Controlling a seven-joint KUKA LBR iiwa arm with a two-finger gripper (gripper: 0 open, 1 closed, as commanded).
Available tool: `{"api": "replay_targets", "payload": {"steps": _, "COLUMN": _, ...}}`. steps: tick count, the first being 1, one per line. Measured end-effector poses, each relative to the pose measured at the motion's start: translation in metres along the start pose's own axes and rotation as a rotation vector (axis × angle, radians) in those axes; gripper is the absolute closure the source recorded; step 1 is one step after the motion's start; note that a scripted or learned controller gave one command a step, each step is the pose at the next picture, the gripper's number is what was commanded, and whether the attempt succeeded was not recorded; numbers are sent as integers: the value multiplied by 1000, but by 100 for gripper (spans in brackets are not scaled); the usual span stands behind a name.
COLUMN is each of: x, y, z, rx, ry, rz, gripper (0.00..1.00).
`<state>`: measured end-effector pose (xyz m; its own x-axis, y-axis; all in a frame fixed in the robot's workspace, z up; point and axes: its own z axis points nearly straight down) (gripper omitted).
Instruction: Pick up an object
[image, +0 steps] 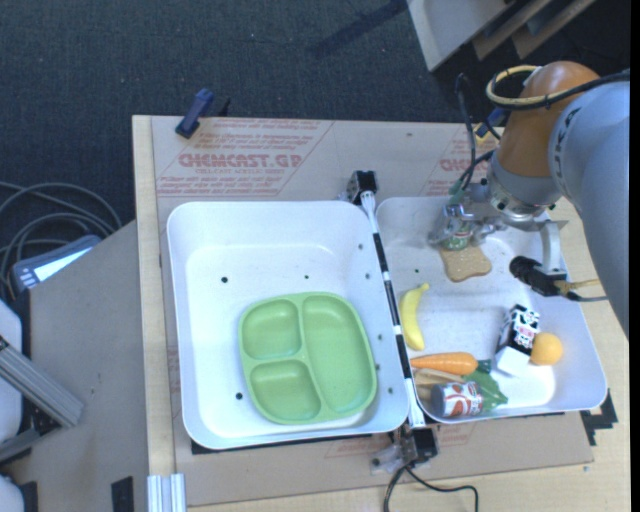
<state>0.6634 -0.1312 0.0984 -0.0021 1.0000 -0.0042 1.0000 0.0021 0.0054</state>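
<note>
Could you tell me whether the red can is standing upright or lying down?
Lying down: the can rests on its side in the right bin.

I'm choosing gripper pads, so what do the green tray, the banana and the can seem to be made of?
Green tray: likely moulded plastic, matte, with uniform colour and rounded compartments. Banana: probably toy plastic, with a smooth, even yellow surface. Can: seemingly metal with a printed label, though too small to confirm.

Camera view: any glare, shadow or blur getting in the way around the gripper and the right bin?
Camera view: lighting is even, with soft glare on the white right bin but nothing washed out. The gripper looks soft, small and cluttered, shading the toast beneath. Banana and carrot read sharply; the arm's near edge blurs at right.
</note>
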Motion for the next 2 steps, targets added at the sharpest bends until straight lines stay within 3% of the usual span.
{"api": "replay_targets", "payload": {"steps": 1, "x": 65, "y": -47, "z": -88, "rx": 5, "ry": 5, "rz": 1, "gripper": 100}}
{"api": "replay_targets", "payload": {"steps": 2, "x": 121, "y": -99, "z": -134, "rx": 7, "ry": 6, "rz": 0, "gripper": 100}}
